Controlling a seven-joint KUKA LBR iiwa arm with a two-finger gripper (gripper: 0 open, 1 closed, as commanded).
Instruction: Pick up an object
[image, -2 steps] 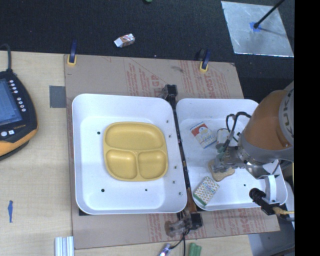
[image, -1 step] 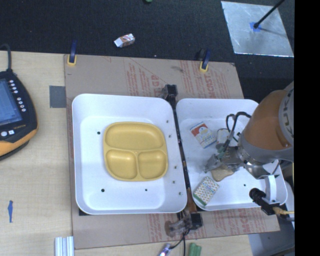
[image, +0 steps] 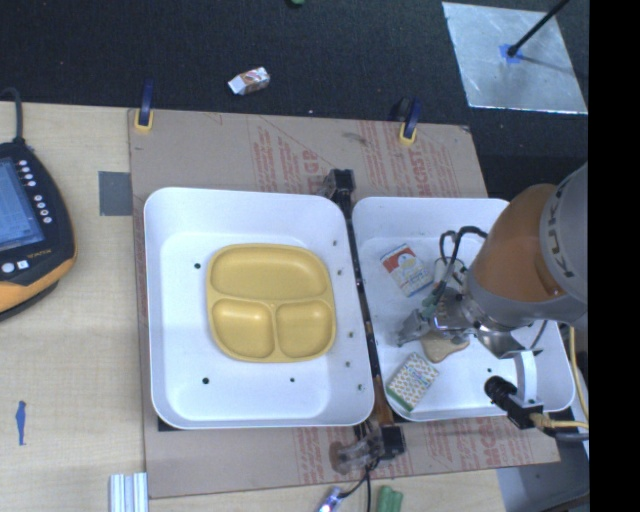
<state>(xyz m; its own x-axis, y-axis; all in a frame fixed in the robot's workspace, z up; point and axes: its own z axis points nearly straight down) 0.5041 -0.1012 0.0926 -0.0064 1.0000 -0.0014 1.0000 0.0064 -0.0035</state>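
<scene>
The pincer (image: 425, 325) hangs low in the right bin (image: 470, 215), just above a tan object (image: 443, 348); whether it is spread or pinching I cannot tell. The arm (image: 520, 260) leans in from the right, its orange band above the wrist. Nearer than the tan object lies a green patterned packet (image: 412, 380); beyond it, a small red-and-white card (image: 404, 266). Left of it, the other bin (image: 170, 300) holds a yellow divided plate (image: 270, 300).

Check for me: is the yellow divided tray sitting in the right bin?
No, the yellow divided tray lies in the left bin, while the gripper works over the right bin.
</scene>
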